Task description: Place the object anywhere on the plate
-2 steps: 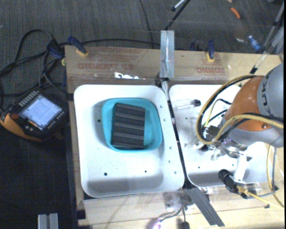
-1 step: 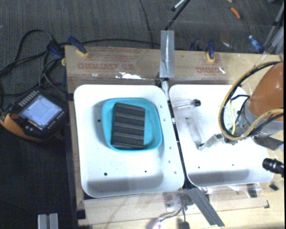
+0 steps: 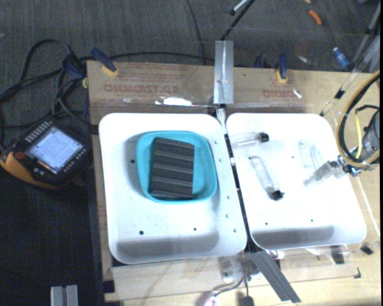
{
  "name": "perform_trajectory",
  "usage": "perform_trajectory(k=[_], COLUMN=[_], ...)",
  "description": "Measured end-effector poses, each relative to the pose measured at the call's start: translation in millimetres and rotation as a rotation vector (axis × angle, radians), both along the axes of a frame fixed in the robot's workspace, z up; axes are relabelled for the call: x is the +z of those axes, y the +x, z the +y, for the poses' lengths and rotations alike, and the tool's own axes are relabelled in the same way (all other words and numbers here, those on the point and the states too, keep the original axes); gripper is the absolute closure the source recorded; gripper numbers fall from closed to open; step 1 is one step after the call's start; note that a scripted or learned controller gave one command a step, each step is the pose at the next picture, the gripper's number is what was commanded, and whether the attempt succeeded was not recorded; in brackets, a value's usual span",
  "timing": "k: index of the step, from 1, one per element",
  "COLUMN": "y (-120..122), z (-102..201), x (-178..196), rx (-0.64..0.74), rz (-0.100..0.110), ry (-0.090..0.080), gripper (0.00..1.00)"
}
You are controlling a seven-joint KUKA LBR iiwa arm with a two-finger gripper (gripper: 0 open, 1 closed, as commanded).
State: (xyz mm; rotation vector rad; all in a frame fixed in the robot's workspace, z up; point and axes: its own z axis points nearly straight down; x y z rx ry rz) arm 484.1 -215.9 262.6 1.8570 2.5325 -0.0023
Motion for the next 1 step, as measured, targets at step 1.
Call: perform_trajectory(k=[1], y=[-0.7], z=[55.9], x=[-75.3], rx=[-0.139], rz=[0.003], ry=[0.002], gripper=[0.00])
